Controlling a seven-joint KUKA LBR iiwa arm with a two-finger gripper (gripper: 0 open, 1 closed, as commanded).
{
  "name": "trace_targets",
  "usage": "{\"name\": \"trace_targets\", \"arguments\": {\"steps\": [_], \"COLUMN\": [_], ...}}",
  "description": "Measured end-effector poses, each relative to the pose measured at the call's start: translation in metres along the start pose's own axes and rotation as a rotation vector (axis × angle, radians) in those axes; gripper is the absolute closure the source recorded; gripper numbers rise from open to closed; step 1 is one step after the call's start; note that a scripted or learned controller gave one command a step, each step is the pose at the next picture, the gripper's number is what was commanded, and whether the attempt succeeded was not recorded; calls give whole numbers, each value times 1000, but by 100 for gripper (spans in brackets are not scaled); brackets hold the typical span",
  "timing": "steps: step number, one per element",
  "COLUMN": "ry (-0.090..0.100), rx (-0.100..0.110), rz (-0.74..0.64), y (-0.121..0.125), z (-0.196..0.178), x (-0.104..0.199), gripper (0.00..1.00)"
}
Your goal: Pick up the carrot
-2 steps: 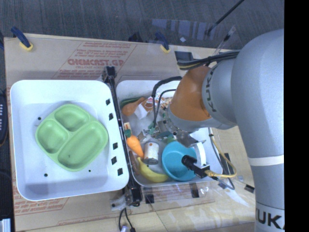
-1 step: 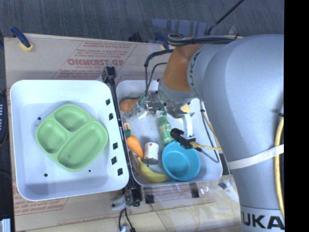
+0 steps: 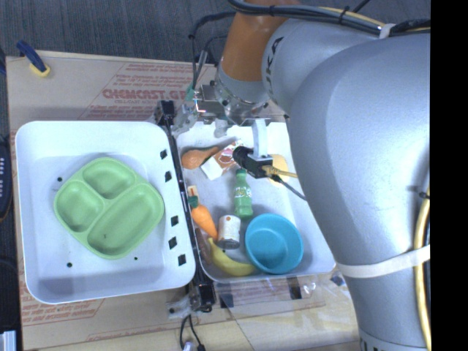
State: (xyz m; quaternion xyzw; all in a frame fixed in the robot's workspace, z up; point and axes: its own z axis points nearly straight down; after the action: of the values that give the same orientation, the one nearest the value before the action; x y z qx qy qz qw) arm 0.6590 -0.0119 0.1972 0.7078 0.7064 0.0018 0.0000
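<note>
Brown cardboard with red lettering covers the tabletop (image 3: 110,86) under two white bins, and dark carpet runs along the top of my view. My pincer (image 3: 223,119) hangs over the far end of the right bin (image 3: 307,273), below the orange wrist band; its tips blur into the clutter beneath, so I cannot tell whether it is released or clenched, and I see nothing gripped in it. Just beneath it lie a brown wooden spoon (image 3: 199,156) and a small white-and-red piece I can't identify. Nearer me stands a green bottle (image 3: 243,196), then a small pale can (image 3: 229,230), a blue bowl (image 3: 273,243) and a banana (image 3: 228,262) along the near wall. The carrot (image 3: 200,218) lies against the bin's left wall, touching or nearly touching the can and just above the banana. I judge it light, stiff and smooth, probably a plastic toy, so it may slip or roll; I would pinch across its thick orange middle, though the wall and can leave little room. The arm's grey bulk hides the bin's right side. The left bin (image 3: 29,196) holds a green divided plate (image 3: 110,207).
</note>
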Motion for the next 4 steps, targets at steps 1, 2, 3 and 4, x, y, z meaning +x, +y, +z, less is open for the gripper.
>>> {"name": "trace_targets", "arguments": {"steps": [1, 2, 3, 4], "ry": [-4, -1, -5, -7], "rx": [12, 13, 9, 8], "rz": [-43, -401, -533, -520], "y": [-40, -102, -55, -2], "z": [6, -5, 6, 5], "x": [-46, 4, -44, -22], "gripper": [0, 0, 0, 0]}}
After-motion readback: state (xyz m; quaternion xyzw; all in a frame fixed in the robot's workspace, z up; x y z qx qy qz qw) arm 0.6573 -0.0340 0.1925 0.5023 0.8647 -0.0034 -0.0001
